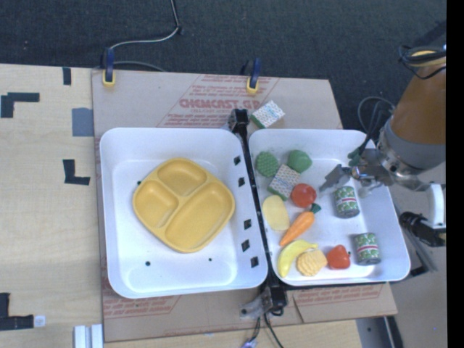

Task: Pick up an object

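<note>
Pincer, fingers spread and holding nothing, hovers just above an upright can, long axis vertical, near the right bin's right edge.

Even overhead light brightens two shallow white plastic bins, nearly washing out their walls; shadows stay faint, and detail is slightly soft.
</note>
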